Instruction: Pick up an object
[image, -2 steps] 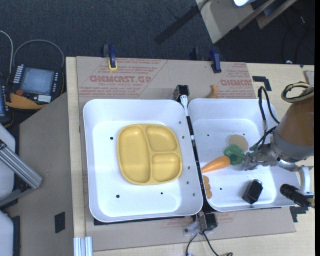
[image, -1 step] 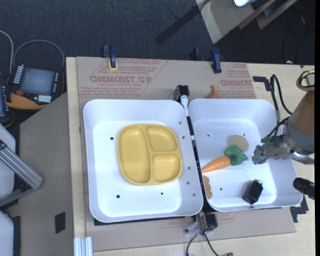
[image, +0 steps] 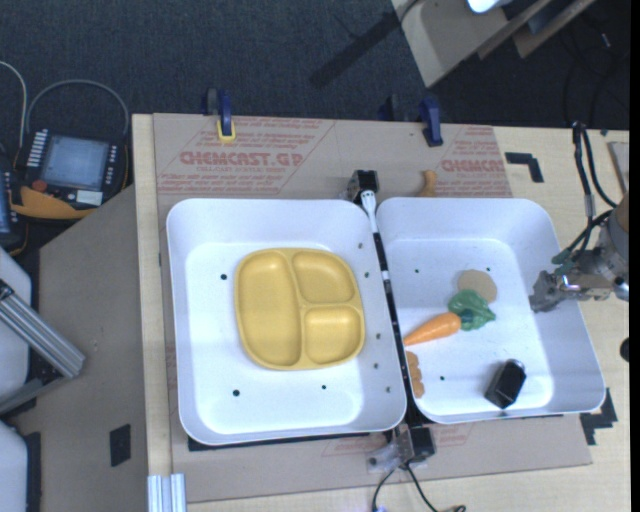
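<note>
Where the right bin (image: 470, 225) holds its load, a toy carrot (image: 447, 320) is seen near the middle: orange, tapered, with a green leafy top, lying aslant. A tan disc (image: 479, 285) touches the leaves, and a black block (image: 506, 383) lies near the front rim. Bare floor is left toward the back wall. A yellow divided plate (image: 298, 306) sits in the left bin (image: 200, 300). The gripper (image: 565, 283) is seen at the right bin's right rim; its state cannot be told.

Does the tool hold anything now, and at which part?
Nothing is held: the tool is at the right bin's right rim, apart from the carrot.
</note>
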